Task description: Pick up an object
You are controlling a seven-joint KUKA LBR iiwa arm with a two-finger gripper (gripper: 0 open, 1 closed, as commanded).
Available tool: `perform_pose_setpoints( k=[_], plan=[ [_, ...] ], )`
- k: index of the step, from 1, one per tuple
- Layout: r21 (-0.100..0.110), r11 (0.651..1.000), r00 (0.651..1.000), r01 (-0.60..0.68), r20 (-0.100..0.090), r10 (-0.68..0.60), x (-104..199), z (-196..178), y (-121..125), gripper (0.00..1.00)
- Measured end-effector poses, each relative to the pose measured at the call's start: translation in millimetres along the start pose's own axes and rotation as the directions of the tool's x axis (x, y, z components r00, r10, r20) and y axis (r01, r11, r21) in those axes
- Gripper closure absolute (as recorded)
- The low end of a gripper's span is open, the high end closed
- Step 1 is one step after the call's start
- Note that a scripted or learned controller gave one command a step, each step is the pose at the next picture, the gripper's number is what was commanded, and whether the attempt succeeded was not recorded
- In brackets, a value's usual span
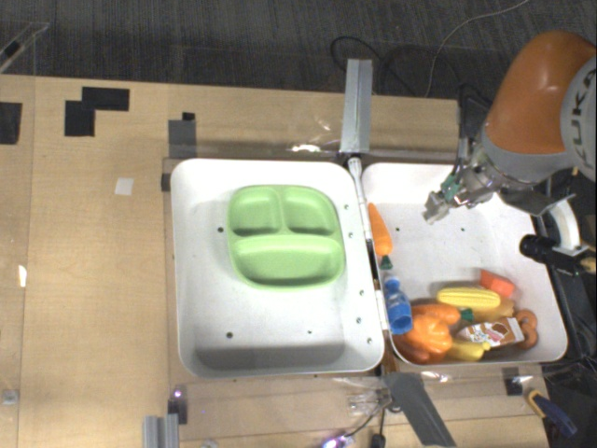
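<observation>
While your claw (438, 208) hovers, grip state unclear, you have 2 white bins (196, 250): 1 glossy green divided plate (283, 234), 1 carrot (379, 229), 1 blue bottle (396, 304).

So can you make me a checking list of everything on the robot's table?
Surface: wooden bench bearing two white bins side by side.
Job's things: right bin holds a carrot, blue bottle, yellow corn and a pile of other toy foods at its near end.
Clutter: green divided plate in the left bin.
Hand: hand over the right bin's far end, holding nothing that can be seen.
Cables: dark cable and a thin pale one on the floor beyond the bench.
Surroundings: dark carpet; black marks on the bench.
</observation>
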State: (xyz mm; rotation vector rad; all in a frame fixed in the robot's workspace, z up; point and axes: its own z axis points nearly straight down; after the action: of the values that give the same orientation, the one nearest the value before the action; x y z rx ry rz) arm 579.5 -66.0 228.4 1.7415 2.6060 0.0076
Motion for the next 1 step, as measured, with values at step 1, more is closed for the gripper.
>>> perform_pose_setpoints(
  k=[1],
  plan=[
    [0.006, 0.939, 0.939, -0.343, -0.001, 0.343, 30.5, 27.1, -55.5, 1.0]
  ],
)
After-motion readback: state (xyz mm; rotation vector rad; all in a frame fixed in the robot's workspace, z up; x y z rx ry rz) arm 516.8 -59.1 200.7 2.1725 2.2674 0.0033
